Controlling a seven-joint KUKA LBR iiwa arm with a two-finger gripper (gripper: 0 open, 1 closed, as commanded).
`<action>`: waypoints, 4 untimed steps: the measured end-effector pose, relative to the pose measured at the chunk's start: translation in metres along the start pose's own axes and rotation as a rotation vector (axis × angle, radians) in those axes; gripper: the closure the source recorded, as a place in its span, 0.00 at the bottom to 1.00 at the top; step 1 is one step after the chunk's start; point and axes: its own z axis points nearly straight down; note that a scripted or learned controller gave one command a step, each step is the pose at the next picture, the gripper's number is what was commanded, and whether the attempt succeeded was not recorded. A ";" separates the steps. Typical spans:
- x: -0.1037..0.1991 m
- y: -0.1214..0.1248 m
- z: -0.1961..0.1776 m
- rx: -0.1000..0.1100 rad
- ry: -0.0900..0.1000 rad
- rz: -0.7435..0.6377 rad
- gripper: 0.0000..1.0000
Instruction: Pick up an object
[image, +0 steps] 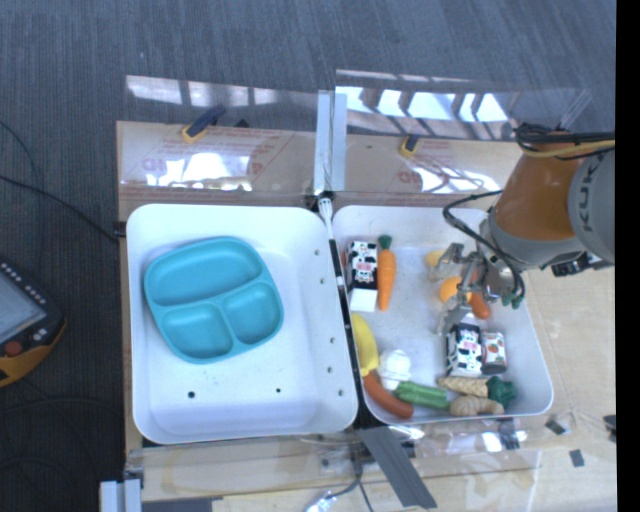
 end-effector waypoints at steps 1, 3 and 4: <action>0.018 0.001 -0.001 -0.001 -0.003 0.067 0.00; 0.016 0.064 -0.002 0.000 -0.003 0.374 1.00; -0.046 0.108 -0.169 0.005 0.007 0.547 1.00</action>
